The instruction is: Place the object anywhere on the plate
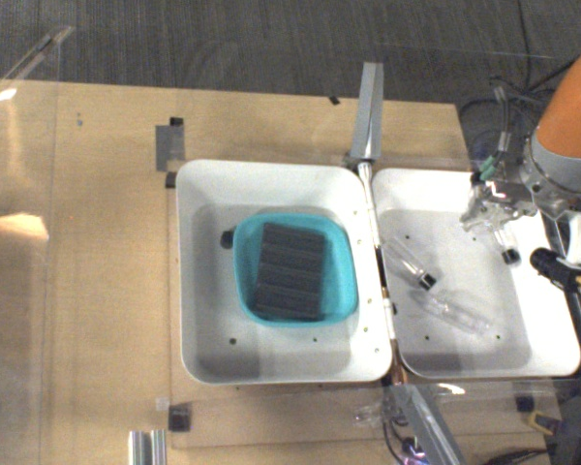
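Note:
A teal square plate (344,277) lies in the left bin (201,289). A dark grey ridged block (290,267) rests flat on the plate, about in its middle. My gripper (492,211) hangs over the far right part of the right bin (542,342), well away from the plate and the block. Nothing shows in its grasp. The arm's orange band (573,114) is at the right edge of the view.
A clear tube with a black tip (412,265) and another clear piece (457,314) lie on the right bin's floor. A small black bit (510,256) lies below the gripper. A small dark item (228,240) pokes out at the plate's left edge. A metal post (368,114) stands behind the divide between the bins.

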Controlling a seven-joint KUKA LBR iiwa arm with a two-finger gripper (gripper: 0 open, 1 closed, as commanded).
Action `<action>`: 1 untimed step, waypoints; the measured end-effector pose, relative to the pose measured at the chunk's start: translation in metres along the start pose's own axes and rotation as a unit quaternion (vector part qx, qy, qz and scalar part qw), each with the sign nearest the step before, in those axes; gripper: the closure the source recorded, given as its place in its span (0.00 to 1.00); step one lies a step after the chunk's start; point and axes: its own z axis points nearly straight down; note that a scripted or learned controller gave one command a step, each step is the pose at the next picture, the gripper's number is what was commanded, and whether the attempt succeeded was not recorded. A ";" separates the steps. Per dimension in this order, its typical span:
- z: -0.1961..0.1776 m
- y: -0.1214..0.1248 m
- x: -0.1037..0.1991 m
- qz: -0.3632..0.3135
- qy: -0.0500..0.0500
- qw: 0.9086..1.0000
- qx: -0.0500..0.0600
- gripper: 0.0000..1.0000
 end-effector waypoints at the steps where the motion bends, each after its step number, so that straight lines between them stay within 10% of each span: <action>1: 0.033 -0.012 0.069 -0.007 0.001 1.000 0.001 1.00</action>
